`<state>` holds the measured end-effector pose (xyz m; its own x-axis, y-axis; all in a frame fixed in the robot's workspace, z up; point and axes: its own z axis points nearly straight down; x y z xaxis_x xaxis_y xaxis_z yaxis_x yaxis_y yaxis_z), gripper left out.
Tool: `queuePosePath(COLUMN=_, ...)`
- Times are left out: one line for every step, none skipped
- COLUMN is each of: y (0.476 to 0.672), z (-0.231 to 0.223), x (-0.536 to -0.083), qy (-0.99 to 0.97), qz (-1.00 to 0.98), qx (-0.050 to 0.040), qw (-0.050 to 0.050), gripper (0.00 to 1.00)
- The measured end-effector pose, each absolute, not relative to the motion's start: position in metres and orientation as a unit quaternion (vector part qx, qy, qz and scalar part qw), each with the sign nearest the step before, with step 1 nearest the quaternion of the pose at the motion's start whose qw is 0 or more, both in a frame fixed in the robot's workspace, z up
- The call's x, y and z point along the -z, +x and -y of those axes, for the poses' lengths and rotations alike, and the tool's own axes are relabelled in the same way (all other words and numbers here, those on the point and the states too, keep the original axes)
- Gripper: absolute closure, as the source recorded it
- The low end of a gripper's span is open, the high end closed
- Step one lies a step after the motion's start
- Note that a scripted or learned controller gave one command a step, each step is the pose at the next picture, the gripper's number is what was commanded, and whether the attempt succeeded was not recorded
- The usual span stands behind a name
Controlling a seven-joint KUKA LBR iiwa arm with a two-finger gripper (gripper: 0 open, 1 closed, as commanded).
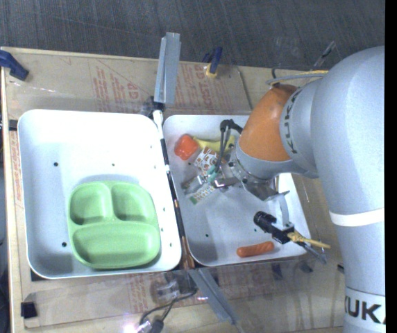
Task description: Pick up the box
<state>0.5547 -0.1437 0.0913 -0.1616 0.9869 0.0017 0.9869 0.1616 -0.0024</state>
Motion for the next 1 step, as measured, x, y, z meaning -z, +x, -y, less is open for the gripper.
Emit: queuePosePath(y=0.5549, z=0.1434, x=-0.1015, qy=-0.646, qz=0.763, qx=-0.0001, qw=0.002, gripper=1.00)
